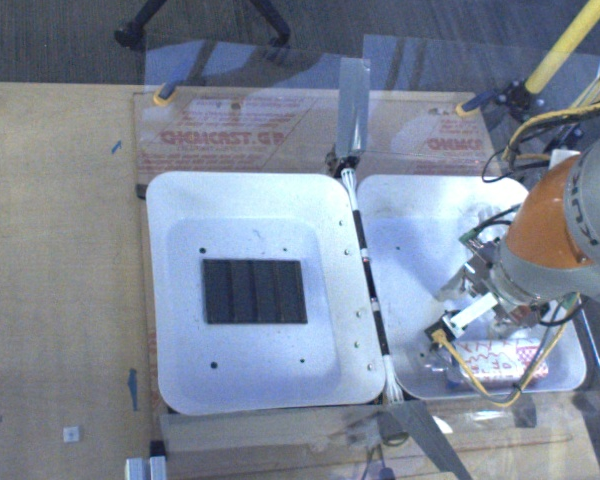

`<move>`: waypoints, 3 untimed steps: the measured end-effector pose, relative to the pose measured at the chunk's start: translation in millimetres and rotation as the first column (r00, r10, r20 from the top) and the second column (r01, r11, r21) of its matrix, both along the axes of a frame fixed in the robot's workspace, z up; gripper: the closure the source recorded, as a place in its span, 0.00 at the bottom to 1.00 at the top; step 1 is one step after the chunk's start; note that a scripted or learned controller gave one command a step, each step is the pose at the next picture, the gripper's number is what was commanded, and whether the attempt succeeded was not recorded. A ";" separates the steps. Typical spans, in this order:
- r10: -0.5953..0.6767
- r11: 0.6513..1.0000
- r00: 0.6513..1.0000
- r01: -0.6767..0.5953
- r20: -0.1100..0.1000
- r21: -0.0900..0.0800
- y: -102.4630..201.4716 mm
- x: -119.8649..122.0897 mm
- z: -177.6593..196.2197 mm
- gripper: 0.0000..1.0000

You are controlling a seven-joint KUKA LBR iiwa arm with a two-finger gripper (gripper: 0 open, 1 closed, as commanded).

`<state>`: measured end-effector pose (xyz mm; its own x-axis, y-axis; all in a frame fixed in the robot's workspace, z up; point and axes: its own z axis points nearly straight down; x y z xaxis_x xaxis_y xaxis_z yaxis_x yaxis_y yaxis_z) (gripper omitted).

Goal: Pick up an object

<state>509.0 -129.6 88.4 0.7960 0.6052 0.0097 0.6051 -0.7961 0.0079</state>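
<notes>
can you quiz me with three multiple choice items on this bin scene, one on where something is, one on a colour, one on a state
1. Where does the dark ribbed rectangular pad lie?
A. in the left bin
B. in the right bin
C. on the wooden bench outside the bins

2. What colour is the band above the arm's wrist?
A. green
B. orange
C. blue

3. How does the arm stand just now?
A. raised over the left bin
B. parked off the bench
C. reaching down into the right bin, above a flat pink-and-white packet

Key:
1 A: the dark pad lies flat near the middle of the left bin.
2 B: the band above the wrist is orange.
3 C: the arm's end, with the pincer, hangs low in the near right corner of the right bin, right over the packet. Whether it touches the packet cannot be told.
</notes>
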 end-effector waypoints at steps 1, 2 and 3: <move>-0.001 1.000 1.000 0.001 -0.014 0.001 -58.6 -30.0 104.2 0.00; 0.009 1.000 1.000 -0.008 -0.009 0.027 -70.0 -15.3 -1.0 0.00; 0.018 0.999 1.000 -0.018 -0.007 0.037 -62.5 -12.2 9.1 1.00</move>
